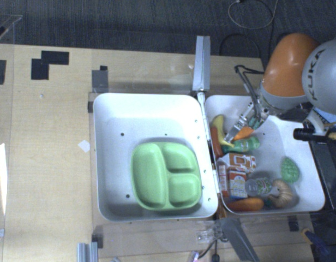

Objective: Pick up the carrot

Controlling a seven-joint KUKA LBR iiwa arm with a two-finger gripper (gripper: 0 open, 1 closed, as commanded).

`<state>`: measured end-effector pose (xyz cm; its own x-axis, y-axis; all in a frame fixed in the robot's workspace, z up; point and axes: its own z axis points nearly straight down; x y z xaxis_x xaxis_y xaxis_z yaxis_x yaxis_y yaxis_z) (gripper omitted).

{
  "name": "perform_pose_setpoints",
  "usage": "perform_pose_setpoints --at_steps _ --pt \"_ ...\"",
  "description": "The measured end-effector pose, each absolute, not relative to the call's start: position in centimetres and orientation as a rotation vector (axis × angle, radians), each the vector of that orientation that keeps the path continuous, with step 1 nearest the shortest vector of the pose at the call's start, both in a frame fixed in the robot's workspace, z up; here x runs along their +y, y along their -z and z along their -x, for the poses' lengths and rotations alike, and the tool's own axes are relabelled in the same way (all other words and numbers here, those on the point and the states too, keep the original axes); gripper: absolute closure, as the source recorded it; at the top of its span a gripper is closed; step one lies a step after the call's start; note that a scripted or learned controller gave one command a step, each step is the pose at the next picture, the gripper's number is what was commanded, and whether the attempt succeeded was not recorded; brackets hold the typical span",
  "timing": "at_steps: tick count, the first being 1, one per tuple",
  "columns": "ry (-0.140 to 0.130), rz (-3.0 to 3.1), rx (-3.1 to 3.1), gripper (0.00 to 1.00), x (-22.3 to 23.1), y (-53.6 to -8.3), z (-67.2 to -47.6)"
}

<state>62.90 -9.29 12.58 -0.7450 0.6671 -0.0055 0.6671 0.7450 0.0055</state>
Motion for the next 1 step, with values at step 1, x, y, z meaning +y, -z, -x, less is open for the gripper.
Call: perform_pose_setpoints --at_steps 1 --pt "-0.006 -1.119 2.922 0.00 -9.30 -8.94 -62.57"
